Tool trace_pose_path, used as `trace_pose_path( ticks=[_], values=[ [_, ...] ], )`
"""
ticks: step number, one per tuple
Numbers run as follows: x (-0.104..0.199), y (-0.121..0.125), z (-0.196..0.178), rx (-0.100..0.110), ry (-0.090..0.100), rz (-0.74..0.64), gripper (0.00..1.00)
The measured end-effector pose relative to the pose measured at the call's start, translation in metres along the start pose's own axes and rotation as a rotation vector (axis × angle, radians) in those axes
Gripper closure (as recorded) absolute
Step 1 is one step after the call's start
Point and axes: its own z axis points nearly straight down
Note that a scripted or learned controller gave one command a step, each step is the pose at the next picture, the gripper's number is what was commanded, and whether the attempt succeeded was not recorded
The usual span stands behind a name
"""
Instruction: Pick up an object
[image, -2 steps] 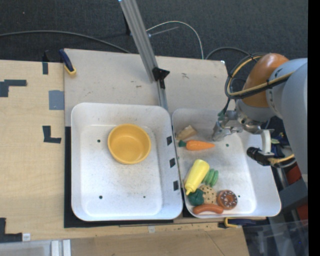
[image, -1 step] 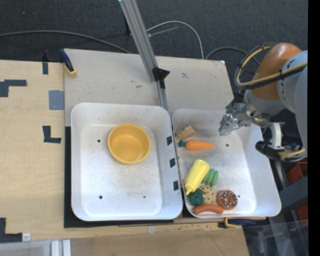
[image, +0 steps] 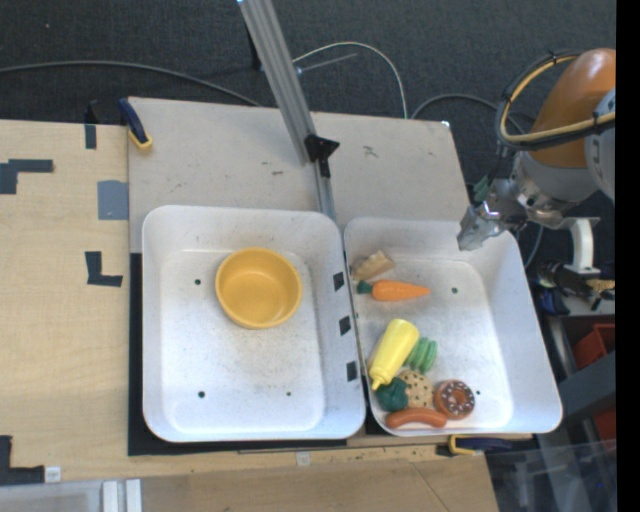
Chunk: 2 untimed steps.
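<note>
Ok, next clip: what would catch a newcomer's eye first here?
Probably the yellow bowl, alone in the left bin. Next comes the cluster of toy food in the right bin: an orange carrot near the top, a yellow bottle below it, and a donut beside a sausage at the bottom. The claw hangs over that bin's upper right corner.

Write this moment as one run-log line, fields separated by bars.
gripper: over right white bin's upper right rim, nothing visibly held | orange toy carrot: lying in bin | pick: not yet done
</note>
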Motion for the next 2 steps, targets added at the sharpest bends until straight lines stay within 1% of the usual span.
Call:
trace_pose_path(
  ticks=[1, 2],
  values=[
    [0.0, 0.001, -0.018, 0.004, 0.002, 0.0, 1.0],
    [0.044, 0.002, -0.016, 0.006, 0.003, -0.004, 1.0]
  ],
)
